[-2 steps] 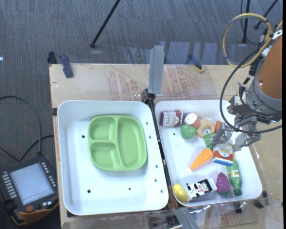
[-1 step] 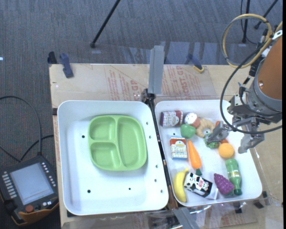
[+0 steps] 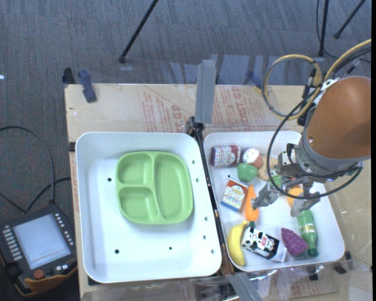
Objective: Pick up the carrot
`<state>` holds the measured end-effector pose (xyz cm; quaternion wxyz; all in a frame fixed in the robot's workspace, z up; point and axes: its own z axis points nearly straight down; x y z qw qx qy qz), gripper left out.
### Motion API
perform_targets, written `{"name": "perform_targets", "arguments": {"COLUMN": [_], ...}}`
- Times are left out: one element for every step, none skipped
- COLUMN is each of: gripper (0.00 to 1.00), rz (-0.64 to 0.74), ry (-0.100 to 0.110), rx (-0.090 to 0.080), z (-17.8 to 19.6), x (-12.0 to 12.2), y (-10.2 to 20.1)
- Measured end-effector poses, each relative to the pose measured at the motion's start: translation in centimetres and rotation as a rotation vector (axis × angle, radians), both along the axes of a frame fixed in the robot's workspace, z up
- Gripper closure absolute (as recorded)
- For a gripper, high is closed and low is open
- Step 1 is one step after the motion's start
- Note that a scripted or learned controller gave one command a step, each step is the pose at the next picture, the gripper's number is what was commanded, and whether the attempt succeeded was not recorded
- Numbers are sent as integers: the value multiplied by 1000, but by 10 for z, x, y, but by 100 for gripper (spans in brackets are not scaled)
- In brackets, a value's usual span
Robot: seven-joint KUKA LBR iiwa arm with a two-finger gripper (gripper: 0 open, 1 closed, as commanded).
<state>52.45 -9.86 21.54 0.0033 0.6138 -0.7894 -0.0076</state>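
Grey carpet surrounds a plywood bench (image 3: 144, 105) that bears two white bins; we work in the right bin (image 3: 333, 231), where the arm (image 3: 338, 121) reaches in and the claw (image 3: 286, 196) hangs low over the clutter

We see the two fingers spread apart, one tip toward the carrot and the other toward the green bottle (image 3: 307, 229), with nothing between them. We treat the claw as open and empty

The carrot (image 3: 251, 204) lies just to the left of the claw, its long axis running roughly up and down in the camera view, and the left fingertip appears to sit at its edge or very near it; we cannot tell whether they touch. A small juice carton (image 3: 234, 195) lies just beyond the carrot on its far side from the claw, and a banana (image 3: 236, 244) curves below and to the left. A purple grape bunch (image 3: 294, 242) sits below the claw, near the green bottle

To perform the step well, we judge the following points to matter:
- Shift the claw left until the carrot is centred between the fingers
- Turn the wrist so the fingers close across the carrot's narrow width, not along its length
- Descend with the fingers wide, so that the left finger enters the gap beside the carton without pushing it
- Close, then lift straight up

In the left bin (image 3: 94, 168) lies a green divided plate (image 3: 155, 187), well apart from the claw
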Motion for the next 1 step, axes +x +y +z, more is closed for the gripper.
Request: {"name": "perform_targets", "arguments": {"gripper": [0], "rz": [39], "ry": [-6], "rx": [-2], "z": [-129], "x": [22], "y": [4]}}
